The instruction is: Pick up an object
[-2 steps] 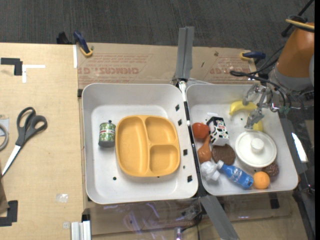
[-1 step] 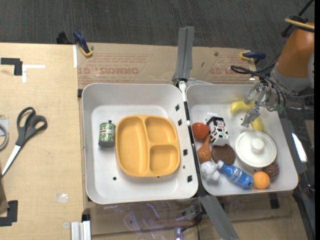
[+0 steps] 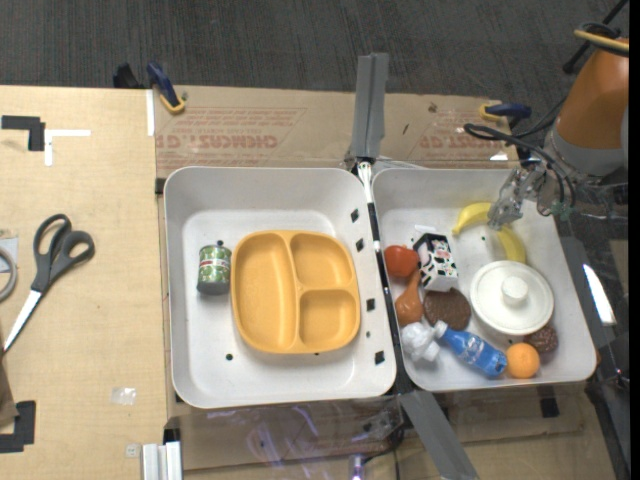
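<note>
You're looking at a grey arm (image 3: 590, 153) w/ a broad orange band (image 3: 598, 93) above the wrist, rounded like a barrel. Dark cables loop around the wrist section. The gripper (image 3: 507, 206) is small, pale metallic grey w/ thin fingers; its finer details are too small to make out.

R bin (image 3: 570, 258) packed: banana (image 3: 487, 220) right by my fingers, white lid (image 3: 512, 295), orange (image 3: 522, 359), bottle (image 3: 470, 350), cow toy (image 3: 436, 258) crowd the floor, little gap btwn. L bin (image 3: 180, 298): yellow tray (image 3: 295, 291) fills mid, can (image 3: 213, 268) beside it; room along the front strip & back edge
</note>
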You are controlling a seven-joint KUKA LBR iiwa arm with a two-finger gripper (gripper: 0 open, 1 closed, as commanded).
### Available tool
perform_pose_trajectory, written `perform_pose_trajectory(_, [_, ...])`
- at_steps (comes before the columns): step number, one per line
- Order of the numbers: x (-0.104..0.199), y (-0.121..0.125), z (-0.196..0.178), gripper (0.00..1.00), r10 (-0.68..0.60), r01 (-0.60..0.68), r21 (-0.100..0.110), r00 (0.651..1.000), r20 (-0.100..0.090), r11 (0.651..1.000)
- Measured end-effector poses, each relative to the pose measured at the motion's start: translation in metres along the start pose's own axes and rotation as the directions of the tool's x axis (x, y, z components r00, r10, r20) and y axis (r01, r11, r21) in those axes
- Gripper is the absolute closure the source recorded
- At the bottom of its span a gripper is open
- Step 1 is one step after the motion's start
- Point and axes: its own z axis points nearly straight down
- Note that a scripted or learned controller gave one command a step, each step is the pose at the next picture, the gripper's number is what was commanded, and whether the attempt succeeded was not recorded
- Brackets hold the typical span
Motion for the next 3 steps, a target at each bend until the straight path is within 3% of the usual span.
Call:
perform_pose_trajectory(1, [0.045,0.068,-0.119,1.0,0.181,-0.181,0.003,0.983,-0.017,0.983])
perform_pose_trajectory(2, [0.103,0.073,-0.005,1.0,0.126,-0.126,0.001,0.992,-0.008,0.992])
perform_pose_trajectory(3, [0.074,0.104,0.02,1.0,0.548,-0.548,0.014,0.836,-0.016,0.836])
